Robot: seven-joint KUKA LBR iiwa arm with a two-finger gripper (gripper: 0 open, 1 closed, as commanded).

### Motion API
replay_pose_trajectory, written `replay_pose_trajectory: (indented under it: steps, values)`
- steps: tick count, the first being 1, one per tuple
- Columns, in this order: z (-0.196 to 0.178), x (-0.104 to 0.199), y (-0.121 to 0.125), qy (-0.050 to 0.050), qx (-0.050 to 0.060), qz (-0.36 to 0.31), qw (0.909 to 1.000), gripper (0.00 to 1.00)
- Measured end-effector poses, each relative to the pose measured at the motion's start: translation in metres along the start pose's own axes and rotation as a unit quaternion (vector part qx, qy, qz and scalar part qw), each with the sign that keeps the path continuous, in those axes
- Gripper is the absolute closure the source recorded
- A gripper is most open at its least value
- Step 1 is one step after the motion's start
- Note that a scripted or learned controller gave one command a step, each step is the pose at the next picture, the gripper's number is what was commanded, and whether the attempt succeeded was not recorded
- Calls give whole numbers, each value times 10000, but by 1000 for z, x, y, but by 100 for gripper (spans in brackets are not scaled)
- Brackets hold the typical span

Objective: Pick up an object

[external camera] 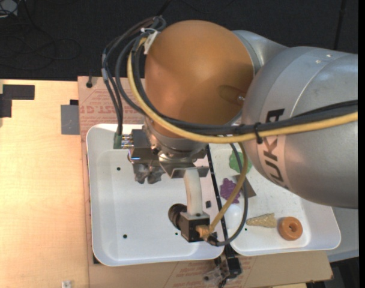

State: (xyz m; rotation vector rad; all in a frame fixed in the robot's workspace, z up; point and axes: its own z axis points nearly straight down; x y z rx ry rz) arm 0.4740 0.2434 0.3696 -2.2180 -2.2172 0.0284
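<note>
1. The grey arm (302,119) with its orange band looms above and to the left of the orange ring (296,233). It reaches in from the right and bends steeply down.
2. The left bin (110,221) lies well left of the ring. The right bin (317,242) holds the ring near its front corner.
3. The claw (146,174) hangs low over the left bin, well apart from the ring and pointing down. I cannot tell whether it is apart or together, and nothing is seen in it.
4. A purple bunch (229,188), perhaps toy grapes, sits up and left of the ring, partly behind cables. It is probably light and bumpy, so best pinched across its middle.
5. A tan cone (262,221) lies on its side just left of the ring. It looks light, stiff and likely to roll, so grip its wide end.
6. The ring looks light and firm. Pinch one rim.
7. A green piece (236,161), farther up and left of the ring, is mostly hidden.
</note>
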Motion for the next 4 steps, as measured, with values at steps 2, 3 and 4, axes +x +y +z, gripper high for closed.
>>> replay_pose_trajectory:
  steps: [2, 3, 4]
  values:
    - [40, 0, 76, 35, -76, 6, 10000, 0]
    - [-69, -1, 87, 59, -121, -7, 9999, 0]
    - [-71, -2, 86, 29, -49, 4, 10000, 100]
